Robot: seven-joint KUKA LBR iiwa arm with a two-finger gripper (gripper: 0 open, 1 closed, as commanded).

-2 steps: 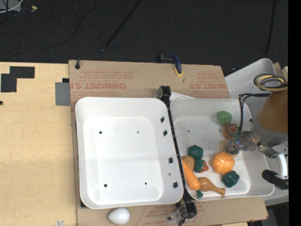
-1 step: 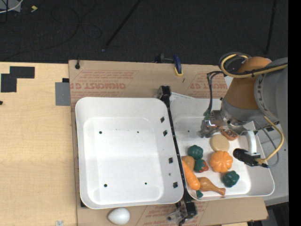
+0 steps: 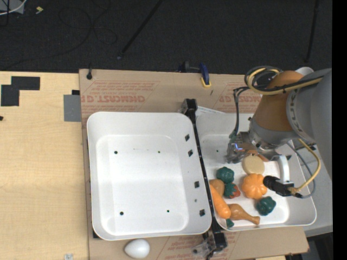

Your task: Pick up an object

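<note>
You had the gripper point(image 3: 237, 151) low over the right bin point(image 3: 303, 215), its grip state impossible to tell, with the beige round piece point(image 3: 253, 164) just beside it toward the near edge.

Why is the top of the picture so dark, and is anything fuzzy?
In the camera view, the floor beyond the bench is black and unlit, with faint cables; the left bin is brightly lit, almost glaring white, with soft shadows along its walls; the arm looks a bit soft; the toys in the right bin look slightly grainy.
</note>
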